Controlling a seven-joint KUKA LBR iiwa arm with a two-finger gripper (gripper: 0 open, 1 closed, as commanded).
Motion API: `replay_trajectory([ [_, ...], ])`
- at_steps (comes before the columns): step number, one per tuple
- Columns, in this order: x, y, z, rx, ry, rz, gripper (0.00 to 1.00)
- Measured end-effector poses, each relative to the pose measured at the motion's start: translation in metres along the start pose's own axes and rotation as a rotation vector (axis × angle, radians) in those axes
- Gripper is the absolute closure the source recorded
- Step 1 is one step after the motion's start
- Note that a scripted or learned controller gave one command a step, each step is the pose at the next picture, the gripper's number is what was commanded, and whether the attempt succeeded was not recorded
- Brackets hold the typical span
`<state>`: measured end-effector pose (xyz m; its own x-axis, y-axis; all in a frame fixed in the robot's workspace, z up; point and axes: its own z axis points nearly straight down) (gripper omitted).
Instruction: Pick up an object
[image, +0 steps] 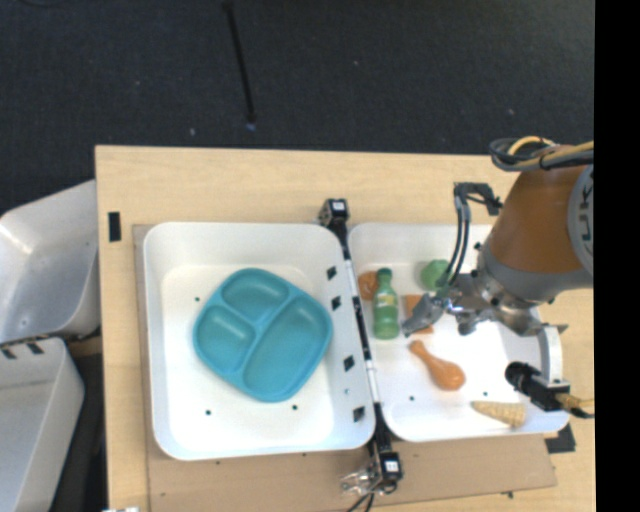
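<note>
The gripper (425, 315) — fingers' state I cannot tell — hangs just right of the upright green plastic bottle (385, 303), the nearest object.

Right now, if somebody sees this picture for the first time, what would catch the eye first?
Probably the big blue divided plate, lying alone in the left bin. Next, the grey and orange arm over the right bin, where a green bottle, an orange drumstick toy and a cone lie.
</note>
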<state>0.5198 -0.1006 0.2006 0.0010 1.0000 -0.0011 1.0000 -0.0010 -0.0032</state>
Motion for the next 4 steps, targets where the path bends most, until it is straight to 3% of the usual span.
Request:
replay_trajectory([
  [2, -0.004, -0.006, 0.097, 0.002, 0.000, 0.000, 0.00],
  [3, -0.004, -0.004, 0.083, -0.004, 0.002, 0.007, 1.00],
  [4, -0.016, -0.001, 0.029, -0.010, -0.001, 0.007, 1.00],
])
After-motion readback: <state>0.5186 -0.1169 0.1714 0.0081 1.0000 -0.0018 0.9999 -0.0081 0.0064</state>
